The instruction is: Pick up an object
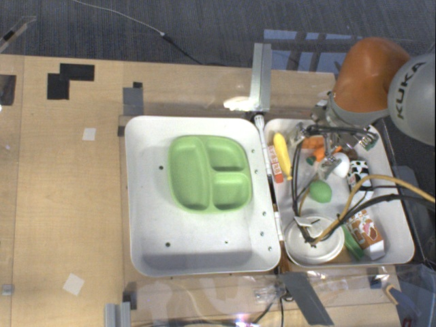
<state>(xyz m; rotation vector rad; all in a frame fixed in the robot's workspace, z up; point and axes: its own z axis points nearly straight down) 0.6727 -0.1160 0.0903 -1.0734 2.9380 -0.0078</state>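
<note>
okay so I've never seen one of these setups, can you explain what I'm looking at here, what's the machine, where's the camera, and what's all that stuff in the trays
One camera looks down at a slant on a wooden bench with two shallow white bins. The grey and orange thing at the right is a robot arm; its gripper reaches down into the right bin. Its job is to pick something up. The left bin holds a green divided plate. The right bin is crowded: a yellow banana-like toy, a green ball, a round white dish, a small carton. Cables hide the fingers, so I cannot tell whether anything is held.
</note>
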